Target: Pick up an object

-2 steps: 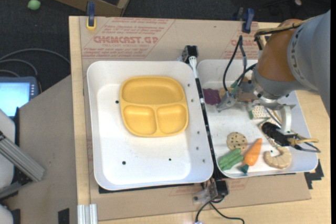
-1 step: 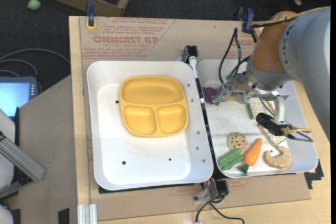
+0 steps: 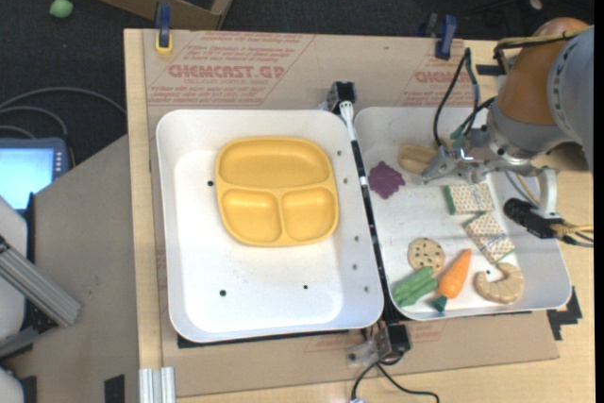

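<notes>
My gripper (image 3: 460, 173) hangs low over the upper part of the right bin (image 3: 557, 283), under the grey arm with its orange band. It sits just above a patterned cracker (image 3: 469, 197) and right of a tan bread piece (image 3: 413, 158). A purple piece (image 3: 384, 178) lies by the bin's left wall. Lower down lie a second patterned cracker (image 3: 491, 232), a round cookie (image 3: 426, 253), an orange carrot (image 3: 456, 272), a green pea pod (image 3: 414, 286) and a curved pastry (image 3: 500, 284). I see nothing held in the gripper.
The left bin (image 3: 189, 231) holds a yellow divided plate (image 3: 277, 190). A black cable and clip (image 3: 534, 220) trail from the arm over the right bin's right side. Blue clamps (image 3: 444, 35) hold the board at the back.
</notes>
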